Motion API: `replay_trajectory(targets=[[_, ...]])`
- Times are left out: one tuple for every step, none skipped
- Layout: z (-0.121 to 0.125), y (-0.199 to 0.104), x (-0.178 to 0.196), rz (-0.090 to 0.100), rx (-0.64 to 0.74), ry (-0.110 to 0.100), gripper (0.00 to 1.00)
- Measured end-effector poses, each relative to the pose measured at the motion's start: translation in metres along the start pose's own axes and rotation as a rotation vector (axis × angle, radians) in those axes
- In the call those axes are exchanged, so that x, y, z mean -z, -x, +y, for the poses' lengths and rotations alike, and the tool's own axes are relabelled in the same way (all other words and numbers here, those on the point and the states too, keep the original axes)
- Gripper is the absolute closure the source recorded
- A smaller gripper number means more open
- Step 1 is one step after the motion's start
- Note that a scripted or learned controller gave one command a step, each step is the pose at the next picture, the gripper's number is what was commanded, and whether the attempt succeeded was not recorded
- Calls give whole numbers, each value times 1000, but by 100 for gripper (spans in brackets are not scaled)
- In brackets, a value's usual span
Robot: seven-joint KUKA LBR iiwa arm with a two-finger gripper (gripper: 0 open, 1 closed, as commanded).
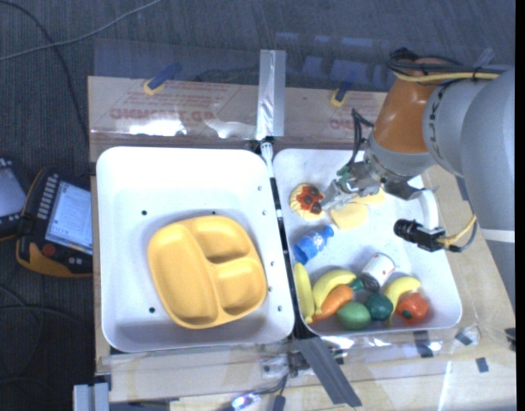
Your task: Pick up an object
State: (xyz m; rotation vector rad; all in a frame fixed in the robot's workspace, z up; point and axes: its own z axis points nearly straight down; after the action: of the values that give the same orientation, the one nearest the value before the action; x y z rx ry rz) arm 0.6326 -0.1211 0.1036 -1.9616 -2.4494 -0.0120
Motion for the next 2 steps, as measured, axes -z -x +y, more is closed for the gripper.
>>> replay_trajectory(targets=[[0,0,0,0,0,0,0],[-53,-25,-13,-15,-14,7,0]])
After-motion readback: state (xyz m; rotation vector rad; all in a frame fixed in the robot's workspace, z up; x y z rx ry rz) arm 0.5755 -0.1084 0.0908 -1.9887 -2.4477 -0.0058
